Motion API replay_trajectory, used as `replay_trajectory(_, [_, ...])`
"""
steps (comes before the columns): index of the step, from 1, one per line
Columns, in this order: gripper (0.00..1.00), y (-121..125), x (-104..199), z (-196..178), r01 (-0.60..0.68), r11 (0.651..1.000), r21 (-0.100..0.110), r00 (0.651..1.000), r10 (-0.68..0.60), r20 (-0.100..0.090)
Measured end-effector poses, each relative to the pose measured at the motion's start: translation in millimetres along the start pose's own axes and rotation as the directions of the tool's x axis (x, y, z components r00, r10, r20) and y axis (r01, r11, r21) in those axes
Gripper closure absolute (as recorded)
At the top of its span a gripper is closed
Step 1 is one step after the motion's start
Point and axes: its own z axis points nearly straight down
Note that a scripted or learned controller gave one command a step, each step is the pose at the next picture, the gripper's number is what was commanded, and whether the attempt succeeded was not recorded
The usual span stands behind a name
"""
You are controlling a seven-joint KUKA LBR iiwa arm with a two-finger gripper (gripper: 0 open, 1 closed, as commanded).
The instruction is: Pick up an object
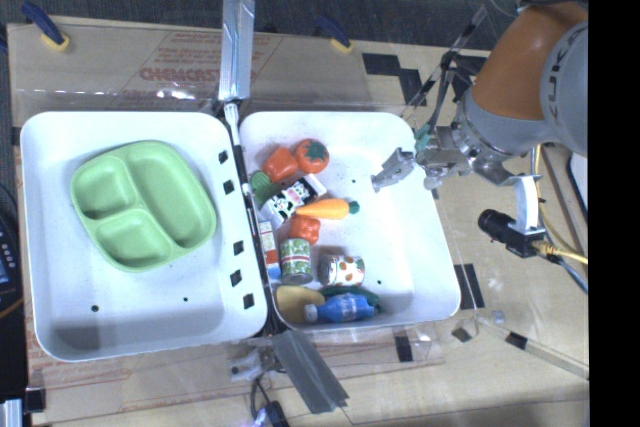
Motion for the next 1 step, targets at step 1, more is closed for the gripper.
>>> replay_trajectory(1, [0.00, 6.7, 39.8, 98.7, 0.281, 0.960, 0.001, 0.960, -0.281, -0.001])
